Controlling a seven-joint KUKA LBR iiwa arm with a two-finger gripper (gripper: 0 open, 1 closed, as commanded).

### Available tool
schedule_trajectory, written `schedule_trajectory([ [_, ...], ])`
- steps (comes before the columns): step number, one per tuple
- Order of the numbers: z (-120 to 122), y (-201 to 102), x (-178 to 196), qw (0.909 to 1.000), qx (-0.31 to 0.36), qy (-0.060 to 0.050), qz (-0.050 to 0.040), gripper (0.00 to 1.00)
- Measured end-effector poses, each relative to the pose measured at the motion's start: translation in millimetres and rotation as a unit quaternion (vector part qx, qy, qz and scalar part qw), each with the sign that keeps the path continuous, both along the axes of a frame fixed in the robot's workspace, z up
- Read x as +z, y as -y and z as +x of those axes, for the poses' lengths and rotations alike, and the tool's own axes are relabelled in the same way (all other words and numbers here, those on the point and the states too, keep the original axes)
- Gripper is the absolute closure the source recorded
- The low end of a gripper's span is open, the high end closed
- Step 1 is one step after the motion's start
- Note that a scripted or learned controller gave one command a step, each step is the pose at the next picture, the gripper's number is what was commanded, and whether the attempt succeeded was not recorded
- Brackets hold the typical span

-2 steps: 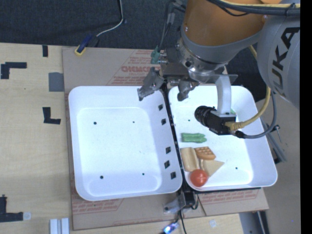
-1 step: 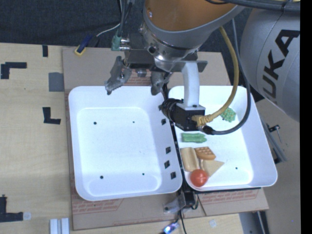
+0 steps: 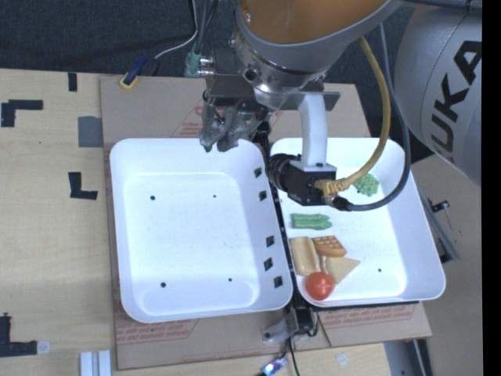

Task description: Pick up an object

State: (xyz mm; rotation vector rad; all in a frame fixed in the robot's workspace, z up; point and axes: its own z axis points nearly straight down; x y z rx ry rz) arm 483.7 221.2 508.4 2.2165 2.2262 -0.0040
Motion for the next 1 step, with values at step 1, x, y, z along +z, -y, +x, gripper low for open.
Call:
schedule_trajectory([
  [1,-1.5,-12.8,-105.2,1.0,-0.001,-0.005,-0.0022,1.0],
])
